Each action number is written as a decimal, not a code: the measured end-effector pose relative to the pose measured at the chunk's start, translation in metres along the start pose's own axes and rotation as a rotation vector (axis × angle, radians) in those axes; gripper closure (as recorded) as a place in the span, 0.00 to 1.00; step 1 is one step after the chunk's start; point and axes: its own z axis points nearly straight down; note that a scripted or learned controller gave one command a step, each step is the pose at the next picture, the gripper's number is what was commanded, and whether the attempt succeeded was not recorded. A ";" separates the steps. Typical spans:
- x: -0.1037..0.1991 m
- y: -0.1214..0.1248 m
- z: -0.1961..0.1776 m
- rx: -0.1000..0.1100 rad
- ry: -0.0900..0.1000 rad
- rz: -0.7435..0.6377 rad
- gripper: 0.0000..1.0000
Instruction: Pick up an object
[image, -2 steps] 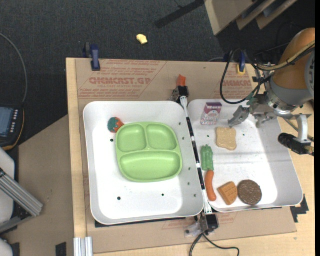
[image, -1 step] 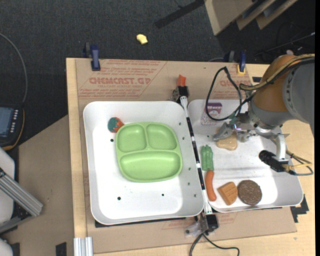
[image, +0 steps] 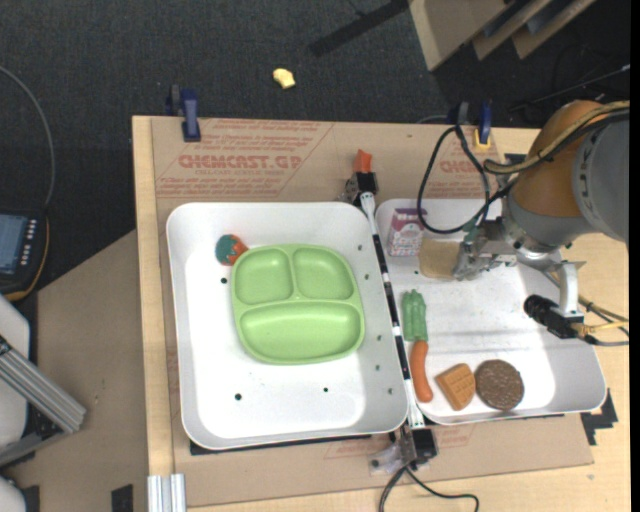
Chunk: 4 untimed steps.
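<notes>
The gripper (image: 478, 258) hangs low over the upper part of the right bin (image: 575, 395), and a tan block (image: 437, 259) lies just to its left, touching or nearly touching the fingertips. That is the relation the coming move turns on: the block sits toward the divider between the two bins, not under the tool, so a grasp calls for a small shift that way or a closing of the fingers around the block's right edge. Whether the fingers stand apart or together I cannot tell; the metal parts blur into one another and nothing clearly sits between them.

Just above the tan block, against the bin's far wall, lies a small pink-and-white packet (image: 406, 231). Well below the block, along the divider, a green vegetable (image: 414, 314) and an orange carrot (image: 421, 369) lie end to end, long axes running along the divider. Near the bin's front wall sit an orange cracker (image: 456, 385) and a brown round cookie (image: 498, 384), side by side.

The arm (image: 575, 180) comes in from the right, its wrist bent down toward the block.
</notes>
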 end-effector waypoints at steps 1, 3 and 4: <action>0.042 0.037 0.006 -0.007 -0.002 -0.004 1.00; 0.001 -0.023 -0.090 0.000 0.000 0.001 0.00; 0.050 0.017 0.017 0.006 0.003 -0.005 0.00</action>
